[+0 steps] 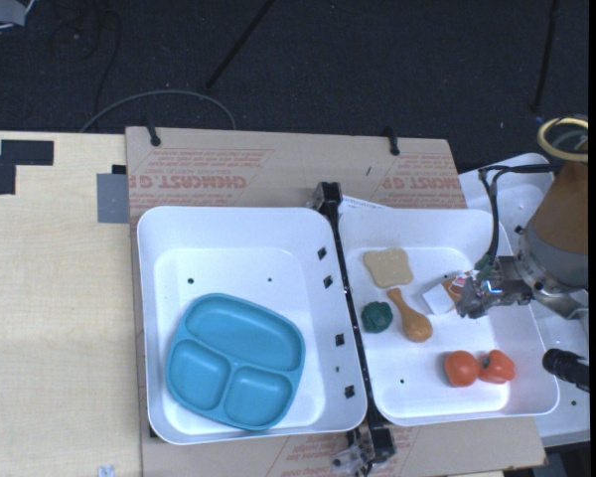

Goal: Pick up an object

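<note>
At the right bin's [536,405] right edge, the gripper [469,296] is hanging low over a small white item [437,299]; finger state cannot be told. Risk: fingers are sitting off-centre, likely nudging it toward the wooden spoon [407,313] rather than gripping.

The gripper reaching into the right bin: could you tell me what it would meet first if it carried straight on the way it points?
Probably the small white card-like piece just left of the gripper, then the tan wooden spoon. Height is unclear from above, so it might pass over both.
</note>
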Motion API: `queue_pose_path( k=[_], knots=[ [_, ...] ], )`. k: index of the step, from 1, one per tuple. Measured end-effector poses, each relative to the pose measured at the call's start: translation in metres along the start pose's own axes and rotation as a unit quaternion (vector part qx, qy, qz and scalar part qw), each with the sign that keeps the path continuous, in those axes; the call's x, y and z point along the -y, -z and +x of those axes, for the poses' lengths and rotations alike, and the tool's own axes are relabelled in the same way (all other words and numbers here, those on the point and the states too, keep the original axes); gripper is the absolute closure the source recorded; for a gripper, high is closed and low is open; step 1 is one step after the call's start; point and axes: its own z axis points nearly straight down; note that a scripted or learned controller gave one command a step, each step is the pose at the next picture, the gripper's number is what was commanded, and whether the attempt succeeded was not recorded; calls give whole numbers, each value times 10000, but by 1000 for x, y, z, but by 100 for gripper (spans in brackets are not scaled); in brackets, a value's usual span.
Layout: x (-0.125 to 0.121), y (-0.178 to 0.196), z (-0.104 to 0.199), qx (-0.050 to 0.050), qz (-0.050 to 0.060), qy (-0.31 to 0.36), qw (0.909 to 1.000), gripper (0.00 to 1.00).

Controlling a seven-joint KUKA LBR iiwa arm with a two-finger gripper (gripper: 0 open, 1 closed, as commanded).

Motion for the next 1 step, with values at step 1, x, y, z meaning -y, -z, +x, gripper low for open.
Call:
queue_pose_path(
  k=[1],
  knots=[
    [1, 9, 46, -10, 14, 12, 10000, 100]
  ],
)
